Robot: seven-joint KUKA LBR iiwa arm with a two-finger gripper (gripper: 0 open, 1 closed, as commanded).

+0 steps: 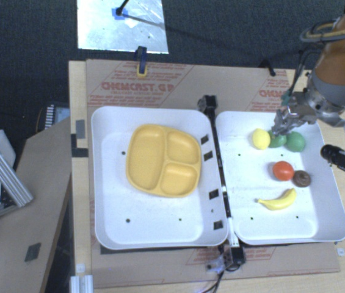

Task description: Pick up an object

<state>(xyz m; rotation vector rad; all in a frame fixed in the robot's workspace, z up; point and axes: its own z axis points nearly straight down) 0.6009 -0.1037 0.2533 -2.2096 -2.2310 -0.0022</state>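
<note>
The right bin (319,218) holds a yellow lemon (261,140), two green round fruits (295,141), a red tomato (283,170), a small brown ball (302,178) and a yellow banana (277,200). My gripper (280,129) hangs at the bin's far side, right above the smaller green fruit (277,141), between the lemon and the larger green fruit. Its tips sit against that cluster, and nothing is lifted.
The left bin (105,218) carries a yellow divided plate (162,160). A black divider with clips (216,163) runs between the bins. The grey and orange arm (343,60) comes in from the upper right. A black fitting (337,156) sticks out by the right bin's edge.
</note>
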